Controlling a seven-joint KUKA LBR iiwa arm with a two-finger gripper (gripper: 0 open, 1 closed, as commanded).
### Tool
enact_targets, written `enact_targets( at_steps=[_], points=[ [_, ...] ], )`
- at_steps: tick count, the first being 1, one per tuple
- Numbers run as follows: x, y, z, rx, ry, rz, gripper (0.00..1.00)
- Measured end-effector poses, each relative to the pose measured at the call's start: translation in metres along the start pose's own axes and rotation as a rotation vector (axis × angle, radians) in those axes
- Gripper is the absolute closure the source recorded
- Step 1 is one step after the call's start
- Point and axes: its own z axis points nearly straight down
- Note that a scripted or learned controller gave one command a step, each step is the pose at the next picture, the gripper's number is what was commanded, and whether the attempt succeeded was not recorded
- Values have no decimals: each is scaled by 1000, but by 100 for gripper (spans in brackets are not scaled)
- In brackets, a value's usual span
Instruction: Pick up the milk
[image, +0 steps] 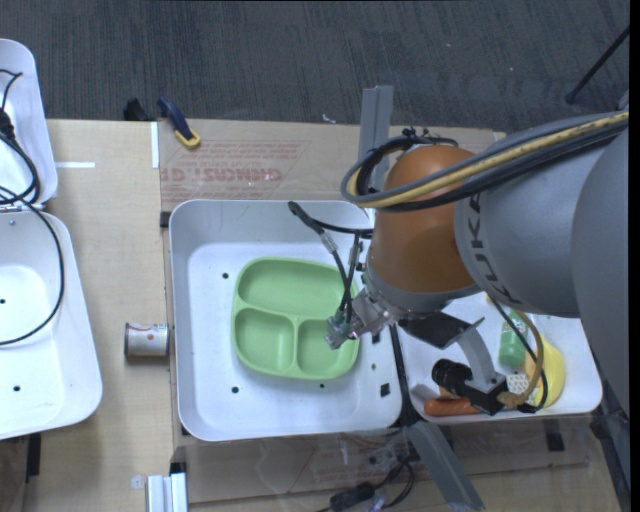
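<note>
My gripper (342, 331) hangs low over the right edge of a green divided plate (280, 320) that lies in the left bin (200, 300). The arm's orange band and grey body cover most of the right bin (580, 395). Peeking out from under the arm there are a green bottle (511, 345), a yellow banana (550, 375), an orange carrot (450, 406) and a small white dotted item (517, 383). Whether that white item is the milk I cannot tell. Nothing shows between the gripper and the plate.
A small tin can (147, 340) lies on the bench left of the plate's bin. A blue and yellow clamp (178, 123) rests at the bench's back edge. A further white tray (40, 330) with a black cable stands at far left.
</note>
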Motion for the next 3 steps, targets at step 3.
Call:
enact_targets(
  at_steps=[3],
  points=[
    [69, 38, -18, 3, 0, -14, 100]
  ],
)
